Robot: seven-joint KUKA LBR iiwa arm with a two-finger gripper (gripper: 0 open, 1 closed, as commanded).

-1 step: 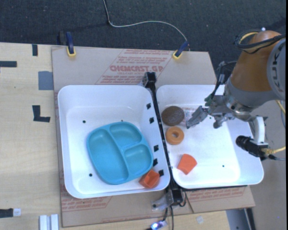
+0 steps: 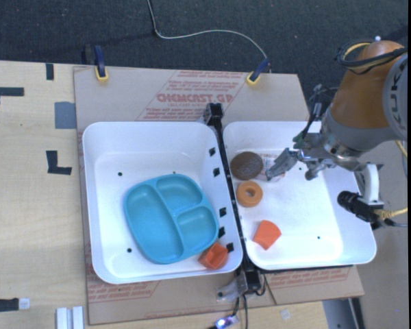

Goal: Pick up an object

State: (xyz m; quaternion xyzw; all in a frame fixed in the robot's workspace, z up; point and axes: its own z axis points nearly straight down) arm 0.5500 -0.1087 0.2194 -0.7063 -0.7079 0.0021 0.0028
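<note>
My gripper [image 2: 288, 166] hangs over the right bin [image 2: 329, 252], just right of a brown round cookie-like disc [image 2: 246, 164]. Its fingers look spread apart with nothing between them. An orange ring-shaped doughnut [image 2: 249, 194] lies below the disc. An orange-red block [image 2: 266, 234] rests nearer the front of the same bin. In the left bin [image 2: 103, 149] lies a blue divided plate [image 2: 171, 216], and a small orange-red piece [image 2: 214, 256] sits at its front right corner.
A black divider [image 2: 224, 177] runs between the two bins. Both bins stand on a cardboard sheet [image 2: 185, 98] held by two clamps at the back. A cable [image 2: 205, 34] loops behind the bench.
</note>
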